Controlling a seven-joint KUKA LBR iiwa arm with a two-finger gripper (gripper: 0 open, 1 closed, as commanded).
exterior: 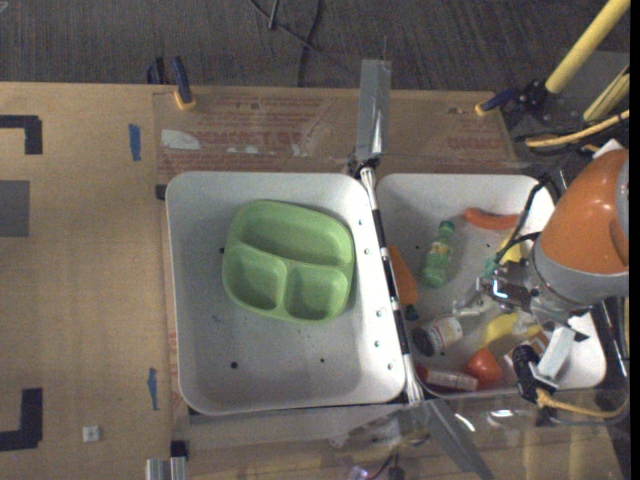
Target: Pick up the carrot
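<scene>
Hovering over the crowded right bin, carrot not yet in hand.

The slim orange carrot (403,276) lies against the right white bin's (455,190) left wall, at about nine o'clock from my gripper (500,290); whether that gripper is open or closed I cannot tell. My grey arm with its orange band (590,230) reaches in from three o'clock, wrist bent down over the clutter. I judge the risk to be a wrong grab: a green bottle (438,255), a small jar (438,335) and other orange pieces sit near, and the wall may block a clean grip. The green divided plate (289,261) sits in the left bin.
</scene>
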